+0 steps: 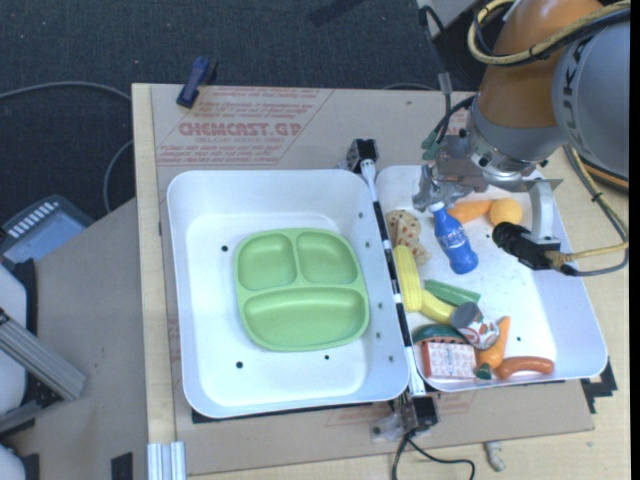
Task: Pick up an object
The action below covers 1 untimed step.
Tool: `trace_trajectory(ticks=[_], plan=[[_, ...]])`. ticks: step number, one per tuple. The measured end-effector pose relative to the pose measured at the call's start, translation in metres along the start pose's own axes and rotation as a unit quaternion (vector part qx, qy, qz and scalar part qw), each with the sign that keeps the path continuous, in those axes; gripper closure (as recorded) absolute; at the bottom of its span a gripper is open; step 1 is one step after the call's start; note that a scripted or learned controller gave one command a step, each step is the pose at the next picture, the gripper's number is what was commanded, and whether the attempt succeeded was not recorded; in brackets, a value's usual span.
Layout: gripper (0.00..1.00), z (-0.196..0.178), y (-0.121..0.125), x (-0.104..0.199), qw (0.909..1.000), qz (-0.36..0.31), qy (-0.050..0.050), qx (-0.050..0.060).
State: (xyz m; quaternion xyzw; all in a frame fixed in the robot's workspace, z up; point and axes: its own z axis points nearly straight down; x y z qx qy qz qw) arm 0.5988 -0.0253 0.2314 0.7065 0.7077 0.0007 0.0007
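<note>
While the arm (560,68) reaches in from the right, its gripper (437,190) sits low over the far left part of the right bin (575,313), just above the cap end of a blue bottle (454,239). Can't tell how the jaws stand, wrist blocks them; nothing visibly held. Blue bottle lies on its side in the right bin, cap toward the gripper, body slanting down-right. Beside it: an orange-yellow toy piece (488,211) to its right, a tan spotted block (406,230) to its left by the bin wall. Corn cob (406,277) runs along the left wall, green pepper-like piece (451,293) near it, yellow banana-like piece (436,310) under that. Near corner cluster: red-white carton (447,359), carrot (494,343), red sausage (524,367). Left bin (200,268) holds a green divided plate (300,290), flat, centred. Both bins sit on a cardboard-topped desk (240,128). Blue clip (195,81) at the desk's far edge.
</note>
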Motion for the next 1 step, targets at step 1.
trace_trajectory(ticks=[1], plan=[[1.0, -0.0134, -0.0342, 0.0328, 1.0, 0.0, 0.001, 0.002]])
